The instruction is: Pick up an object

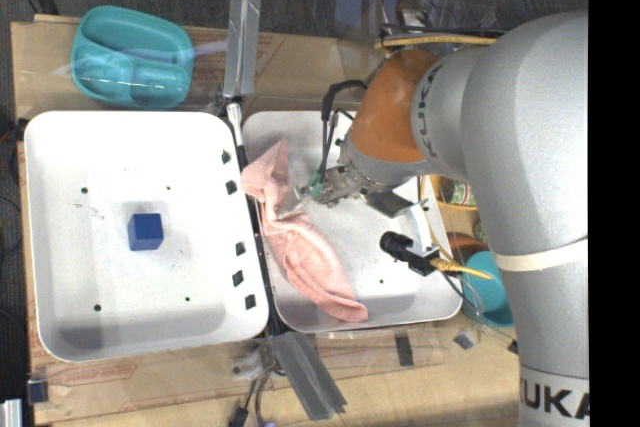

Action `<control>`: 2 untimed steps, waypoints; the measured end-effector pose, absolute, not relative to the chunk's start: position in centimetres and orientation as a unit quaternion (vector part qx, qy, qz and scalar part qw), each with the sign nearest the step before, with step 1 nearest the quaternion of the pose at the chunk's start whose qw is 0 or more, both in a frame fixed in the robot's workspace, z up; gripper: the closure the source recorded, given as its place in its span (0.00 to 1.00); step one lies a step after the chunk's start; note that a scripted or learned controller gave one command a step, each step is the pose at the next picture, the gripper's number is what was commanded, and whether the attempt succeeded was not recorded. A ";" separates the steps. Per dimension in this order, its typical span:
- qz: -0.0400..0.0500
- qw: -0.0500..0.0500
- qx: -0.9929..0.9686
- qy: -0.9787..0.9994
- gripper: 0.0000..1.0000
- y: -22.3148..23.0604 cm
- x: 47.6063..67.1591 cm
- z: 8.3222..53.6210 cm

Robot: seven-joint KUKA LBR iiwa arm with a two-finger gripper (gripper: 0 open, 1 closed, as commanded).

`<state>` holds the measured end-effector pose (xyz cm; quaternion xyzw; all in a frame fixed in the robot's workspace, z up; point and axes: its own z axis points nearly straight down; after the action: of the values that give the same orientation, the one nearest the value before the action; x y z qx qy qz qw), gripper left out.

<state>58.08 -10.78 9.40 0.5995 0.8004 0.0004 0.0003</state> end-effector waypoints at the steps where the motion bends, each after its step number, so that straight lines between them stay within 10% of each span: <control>1: 0.001 0.002 0.557 0.830 0.00 -9.8 53.1 9.4; 2: 0.001 0.002 0.542 0.841 0.00 -10.1 51.7 9.4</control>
<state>51.68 -10.13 9.43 0.5416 0.8406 0.0015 0.0022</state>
